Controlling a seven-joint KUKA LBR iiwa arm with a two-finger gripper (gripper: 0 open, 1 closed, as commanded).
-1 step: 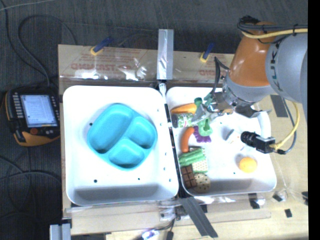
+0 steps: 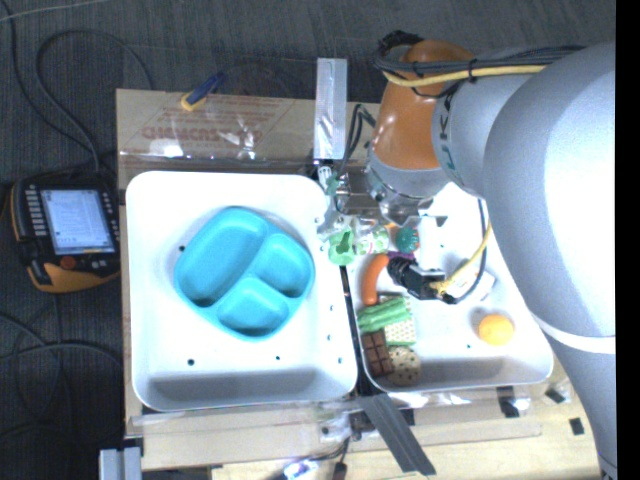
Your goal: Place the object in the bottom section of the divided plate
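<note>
The blue divided plate (image 2: pixel 245 268) lies in the left white bin (image 2: pixel 160 368), with two sections at the top and one at the bottom. My gripper (image 2: pixel 345 233) hangs low over the left edge of the right bin (image 2: pixel 520 363), just right of the wall between the bins. Right at its tip is a small pale green thing (image 2: pixel 340 246); I cannot see whether it is held. Just below lie an orange carrot-like piece (image 2: pixel 371 277), a green ridged item (image 2: pixel 386 315) and a brown chocolate-like block (image 2: pixel 376 349).
A small orange fruit (image 2: pixel 494 327) rests at the right of the right bin, and a speckled cookie (image 2: pixel 403 364) near its front edge. The arm's grey body covers the right bin's far side. A handheld pendant (image 2: pixel 65 226) lies left of the bins.
</note>
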